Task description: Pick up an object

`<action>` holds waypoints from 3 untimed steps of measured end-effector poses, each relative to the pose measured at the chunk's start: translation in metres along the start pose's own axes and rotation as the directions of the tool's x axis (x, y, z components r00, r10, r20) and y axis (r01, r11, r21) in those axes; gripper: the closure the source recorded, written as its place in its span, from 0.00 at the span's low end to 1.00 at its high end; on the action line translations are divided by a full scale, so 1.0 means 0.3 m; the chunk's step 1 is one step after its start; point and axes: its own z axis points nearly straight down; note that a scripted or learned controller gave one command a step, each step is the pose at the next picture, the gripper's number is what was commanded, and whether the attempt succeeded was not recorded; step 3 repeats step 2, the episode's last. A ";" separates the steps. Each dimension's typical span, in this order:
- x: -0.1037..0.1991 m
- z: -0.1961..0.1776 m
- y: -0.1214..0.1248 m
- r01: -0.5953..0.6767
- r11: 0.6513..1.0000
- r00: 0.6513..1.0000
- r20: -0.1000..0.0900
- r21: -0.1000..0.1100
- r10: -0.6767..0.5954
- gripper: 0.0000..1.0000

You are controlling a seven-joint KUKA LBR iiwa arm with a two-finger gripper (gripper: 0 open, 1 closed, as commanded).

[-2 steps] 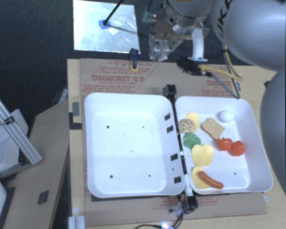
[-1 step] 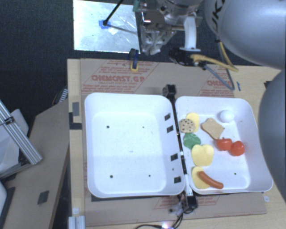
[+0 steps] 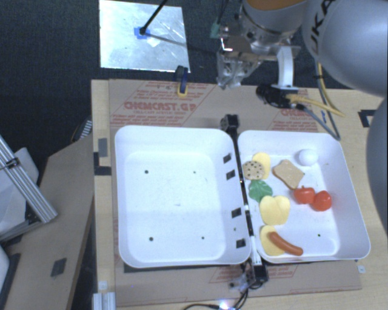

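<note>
Hanging above the far edge of the bench (image 3: 157,103), the gripper (image 3: 229,77) sat well behind both bins, near the top of the view and a little right of centre; its tips were small and blurred against the cardboard, so whether they stood apart or together could not be told, and nothing showed between them. The grey arm (image 3: 348,42) came in from the right, with the orange band (image 3: 273,5) just visible at the top edge. All the objects lay in the right bin (image 3: 354,227). A white egg-like ball (image 3: 307,157) sat toward its far right, with a slice of toast (image 3: 288,174) just to its left and a speckled cookie (image 3: 257,170) further left, near the divider beside a pale yellow disc (image 3: 264,161). A green leafy piece (image 3: 260,190) lay nearer than the cookie, touching a yellow apple-shaped piece (image 3: 274,209). Two red tomato-like pieces (image 3: 314,197) lay side by side to the right of these. Nearest of all, a sausage (image 3: 285,244) rested slantwise across another yellow piece (image 3: 268,234). To the left, the left bin (image 3: 176,197) showed its white floor with four small dark dots. On the far side of the bench a yellow-and-blue clamp (image 3: 181,82) stood at the cardboard's edge, and a shiny metal sheet (image 3: 144,36) lay beyond it.
</note>
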 end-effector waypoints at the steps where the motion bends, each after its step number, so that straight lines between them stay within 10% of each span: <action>1: 0.111 -0.077 0.001 0.006 1.000 1.000 -0.001 -0.004 -0.006 1.00; 2: 0.196 0.016 -0.286 0.008 1.000 1.000 -0.001 0.005 -0.008 1.00; 3: 0.196 0.016 -0.286 0.008 1.000 1.000 -0.001 0.005 -0.008 1.00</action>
